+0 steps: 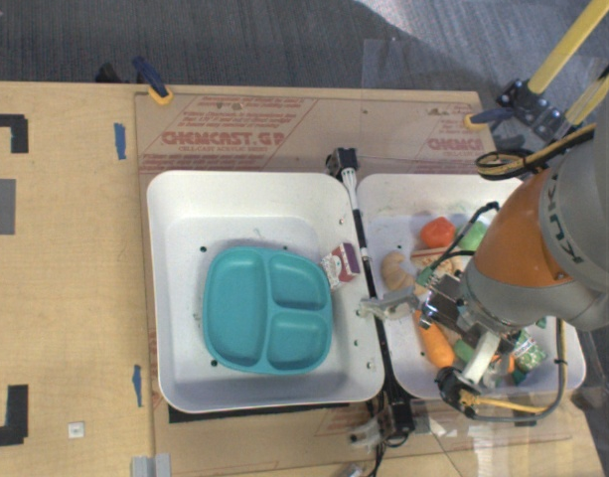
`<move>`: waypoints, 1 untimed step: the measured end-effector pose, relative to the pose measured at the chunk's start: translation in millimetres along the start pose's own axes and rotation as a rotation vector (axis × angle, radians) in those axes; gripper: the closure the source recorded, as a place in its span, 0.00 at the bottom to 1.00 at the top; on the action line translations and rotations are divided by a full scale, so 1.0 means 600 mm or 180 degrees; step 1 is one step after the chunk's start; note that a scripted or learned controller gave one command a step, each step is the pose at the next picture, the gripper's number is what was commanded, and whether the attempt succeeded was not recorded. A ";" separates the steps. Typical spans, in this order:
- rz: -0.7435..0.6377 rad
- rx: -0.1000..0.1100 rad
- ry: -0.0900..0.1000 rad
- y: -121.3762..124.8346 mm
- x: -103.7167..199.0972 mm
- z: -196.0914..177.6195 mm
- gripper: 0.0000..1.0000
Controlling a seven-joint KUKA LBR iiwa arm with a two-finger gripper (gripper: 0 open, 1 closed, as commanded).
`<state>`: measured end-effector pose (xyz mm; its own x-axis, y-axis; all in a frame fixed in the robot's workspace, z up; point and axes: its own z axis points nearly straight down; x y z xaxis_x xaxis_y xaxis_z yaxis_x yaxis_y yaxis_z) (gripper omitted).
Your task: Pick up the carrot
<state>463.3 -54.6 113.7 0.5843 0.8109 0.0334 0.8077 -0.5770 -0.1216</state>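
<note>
The carrot [437,345] is a short orange piece lying in the right bin [403,378], near its front left. The gripper [391,306] hangs over the left side of that bin, pointing toward the divider between the bins. It sits just above and to the left of the carrot, and nothing shows in its grasp. The grey arm with its orange band [518,251] covers much of the right bin behind it.
In the right bin lie a red-orange round item [437,232], a green item [473,235], a beige lump [394,266] and small green pieces [528,358]. The left bin [175,266] holds a teal divided plate [267,309]. A small white and purple packet [342,263] rests by the divider.
</note>
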 end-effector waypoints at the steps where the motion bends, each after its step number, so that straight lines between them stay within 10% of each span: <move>1: 0.0001 0.0012 0.0030 -0.005 0.011 -0.016 1.00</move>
<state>465.6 -48.2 124.0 0.5852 0.8097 0.0427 0.8072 -0.5768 -0.1255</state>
